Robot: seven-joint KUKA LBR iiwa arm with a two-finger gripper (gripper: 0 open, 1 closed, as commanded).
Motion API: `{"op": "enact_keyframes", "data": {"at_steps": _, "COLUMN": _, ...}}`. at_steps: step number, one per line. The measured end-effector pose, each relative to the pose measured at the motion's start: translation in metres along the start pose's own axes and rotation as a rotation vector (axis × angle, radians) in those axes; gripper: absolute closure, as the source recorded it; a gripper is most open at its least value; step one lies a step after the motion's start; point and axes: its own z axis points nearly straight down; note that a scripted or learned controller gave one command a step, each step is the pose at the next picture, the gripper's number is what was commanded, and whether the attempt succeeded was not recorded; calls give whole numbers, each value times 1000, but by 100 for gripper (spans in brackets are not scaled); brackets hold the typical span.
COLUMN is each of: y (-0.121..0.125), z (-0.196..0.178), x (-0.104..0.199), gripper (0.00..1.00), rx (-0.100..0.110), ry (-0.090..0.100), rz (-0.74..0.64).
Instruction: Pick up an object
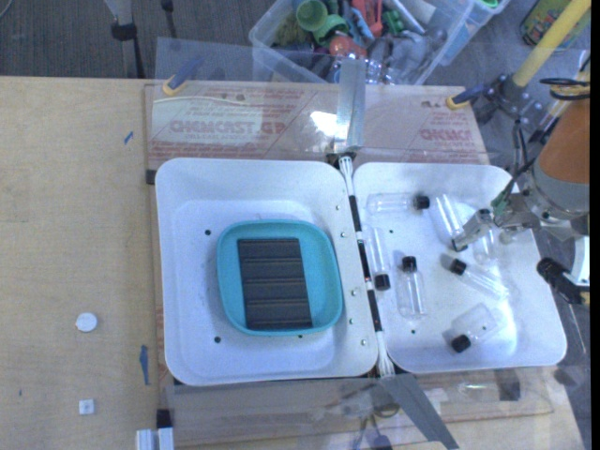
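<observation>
Several clear plastic vials with black caps lie scattered in the right white bin [534,345]. One vial [409,289] lies near the bin's middle, another vial [473,324] near its front, and a third vial [394,202] at the back. My gripper [489,223] reaches in from the right, low over the bin's right half, beneath the orange-banded wrist [572,148]. It hangs just above a vial [480,276] and close to a slanted vial [446,216]. A teal tray [230,251] holding a dark ribbed block [274,284] sits in the left bin [178,251].
A metal divider [351,111] stands at the back between the bins, with clear plastic sheets behind them. A clear tub of coloured toys [366,17] sits beyond the bench. A small white disc [86,322] lies on the wooden table at the left.
</observation>
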Motion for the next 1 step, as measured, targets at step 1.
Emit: {"op": "enact_keyframes", "data": {"at_steps": 1, "y": 25, "z": 24, "x": 28, "gripper": 0, "rx": -5, "ry": -8, "rz": -21}}
